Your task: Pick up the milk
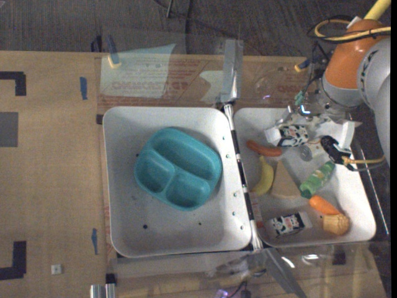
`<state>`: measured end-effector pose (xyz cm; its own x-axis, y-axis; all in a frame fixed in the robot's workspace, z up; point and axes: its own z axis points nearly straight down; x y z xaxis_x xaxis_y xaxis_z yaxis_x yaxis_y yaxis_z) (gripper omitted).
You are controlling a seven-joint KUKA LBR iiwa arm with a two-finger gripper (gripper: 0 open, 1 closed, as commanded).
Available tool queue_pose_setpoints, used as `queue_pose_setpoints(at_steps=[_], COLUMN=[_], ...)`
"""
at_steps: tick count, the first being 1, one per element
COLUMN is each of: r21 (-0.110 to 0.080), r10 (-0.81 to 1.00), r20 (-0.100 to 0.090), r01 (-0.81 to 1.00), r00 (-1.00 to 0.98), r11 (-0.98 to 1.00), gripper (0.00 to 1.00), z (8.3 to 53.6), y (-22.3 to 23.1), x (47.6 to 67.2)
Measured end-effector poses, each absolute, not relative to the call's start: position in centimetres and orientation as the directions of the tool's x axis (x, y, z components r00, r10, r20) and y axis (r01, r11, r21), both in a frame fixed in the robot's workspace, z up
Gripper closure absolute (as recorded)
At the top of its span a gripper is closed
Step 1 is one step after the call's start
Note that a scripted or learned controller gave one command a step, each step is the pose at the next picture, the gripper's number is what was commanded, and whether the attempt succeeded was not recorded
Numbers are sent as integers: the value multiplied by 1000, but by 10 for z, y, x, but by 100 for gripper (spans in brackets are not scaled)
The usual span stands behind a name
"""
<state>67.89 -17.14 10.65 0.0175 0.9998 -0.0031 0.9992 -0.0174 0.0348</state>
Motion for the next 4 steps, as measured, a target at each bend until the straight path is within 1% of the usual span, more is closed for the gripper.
queue_pose_setpoints(at_steps=[1,2,3,4], r21=[38,1,15,3], r10=[987,919,820,812], r20=[5,-1,9,-14], r01=[986,919,820,812], r00=[163,394,572,583], r11=[-163,-394,-572,-583], gripper=[0,0,0,100], z=[106,148,115,123], y=[-172,-143,-141,-153], x=[676,668,663,656])
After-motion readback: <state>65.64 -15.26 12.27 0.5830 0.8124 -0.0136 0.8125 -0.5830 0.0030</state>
